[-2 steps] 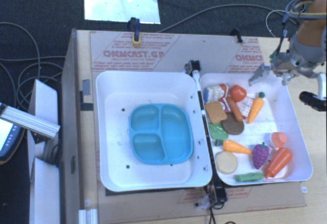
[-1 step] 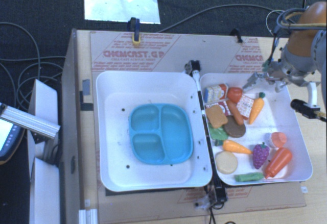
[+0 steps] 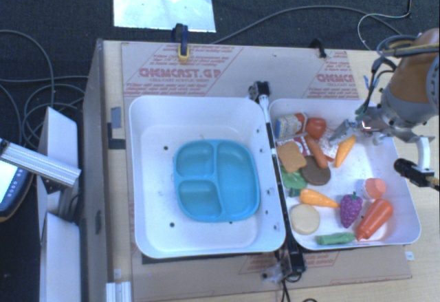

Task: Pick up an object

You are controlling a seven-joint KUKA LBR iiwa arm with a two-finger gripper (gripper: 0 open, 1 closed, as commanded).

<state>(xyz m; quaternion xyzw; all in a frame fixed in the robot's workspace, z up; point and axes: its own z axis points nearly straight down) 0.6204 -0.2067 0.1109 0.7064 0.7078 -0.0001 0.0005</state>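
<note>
Nearest the camera, at the front of the right bin (image 3: pixel 412 225), lie a green bean pod (image 3: pixel 335 239), a round pale cracker (image 3: pixel 305 219), a bunch of purple grapes (image 3: pixel 350 208) and a big orange carrot (image 3: pixel 375 218). A smaller carrot (image 3: pixel 319 198) lies just behind the cracker. A little farther back are a brown cookie (image 3: pixel 317 173), a slice of toast (image 3: pixel 291 156) and a red tomato (image 3: pixel 315 127) (all toy food, piled close together). The left bin (image 3: pixel 148 128) holds a blue plate (image 3: pixel 216 180) with three sections. Both bins sit on the tabletop (image 3: pixel 227 67). The grey arm (image 3: pixel 405 87) reaches in from the right. Its gripper (image 3: pixel 347 130) hangs low over the back of the right bin, just beside a small orange carrot piece (image 3: pixel 344 151). Whether the gripper is wide or narrow cannot be told from here, and nothing can be seen held in it.
</note>
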